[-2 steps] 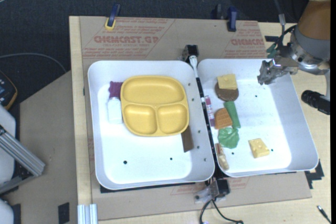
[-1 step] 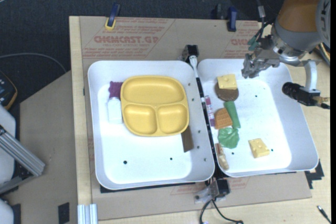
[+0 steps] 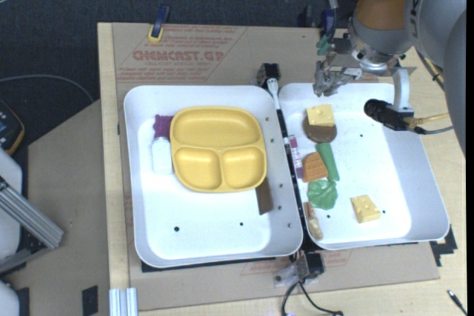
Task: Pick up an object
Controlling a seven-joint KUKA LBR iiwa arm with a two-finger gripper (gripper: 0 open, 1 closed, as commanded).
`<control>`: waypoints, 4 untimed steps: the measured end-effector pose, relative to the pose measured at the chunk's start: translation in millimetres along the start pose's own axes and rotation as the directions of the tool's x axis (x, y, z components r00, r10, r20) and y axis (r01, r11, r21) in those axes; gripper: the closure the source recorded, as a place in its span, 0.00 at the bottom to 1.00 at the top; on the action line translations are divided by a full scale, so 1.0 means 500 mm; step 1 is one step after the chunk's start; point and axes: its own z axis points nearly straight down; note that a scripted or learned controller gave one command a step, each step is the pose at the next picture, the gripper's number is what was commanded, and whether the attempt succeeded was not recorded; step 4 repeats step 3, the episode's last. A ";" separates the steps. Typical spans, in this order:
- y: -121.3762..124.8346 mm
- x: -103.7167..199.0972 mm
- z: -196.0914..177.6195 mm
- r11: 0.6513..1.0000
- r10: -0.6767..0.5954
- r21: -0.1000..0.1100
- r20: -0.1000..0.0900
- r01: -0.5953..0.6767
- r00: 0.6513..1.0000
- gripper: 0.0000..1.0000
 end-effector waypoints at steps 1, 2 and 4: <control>0.005 -0.007 -0.005 1.000 0.003 0.001 0.001 -0.003 1.000 1.00; 0.024 0.021 -0.030 1.000 0.003 0.000 0.000 -0.003 1.000 1.00; 0.017 -0.003 0.005 1.000 0.006 0.008 0.000 -0.006 1.000 1.00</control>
